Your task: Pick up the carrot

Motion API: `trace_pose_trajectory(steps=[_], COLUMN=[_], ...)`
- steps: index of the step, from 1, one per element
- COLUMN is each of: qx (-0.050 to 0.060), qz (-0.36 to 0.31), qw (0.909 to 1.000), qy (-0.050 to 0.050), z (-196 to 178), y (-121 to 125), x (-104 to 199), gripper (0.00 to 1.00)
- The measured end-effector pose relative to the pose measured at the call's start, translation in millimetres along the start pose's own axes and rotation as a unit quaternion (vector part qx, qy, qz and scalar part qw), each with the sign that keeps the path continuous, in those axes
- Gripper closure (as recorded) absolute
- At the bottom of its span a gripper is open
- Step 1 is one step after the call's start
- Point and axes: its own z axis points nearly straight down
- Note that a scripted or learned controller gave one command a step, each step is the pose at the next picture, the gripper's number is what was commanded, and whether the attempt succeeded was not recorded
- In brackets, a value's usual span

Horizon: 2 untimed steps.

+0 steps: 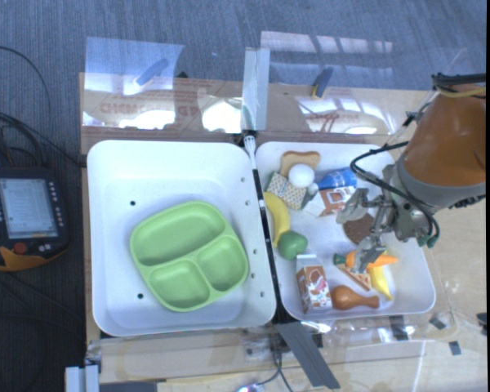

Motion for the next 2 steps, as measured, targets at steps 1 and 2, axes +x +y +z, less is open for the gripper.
trace_pose_trajectory(steps=[1, 2], qx=[0.001, 0.003], qz=[-0.049, -0.049], qw=[0.9988, 0.9987], qy=[-0.007, -0.009], z=[100, 89], y=[-51, -50], x=[3, 1], gripper=[0.00, 1.00])
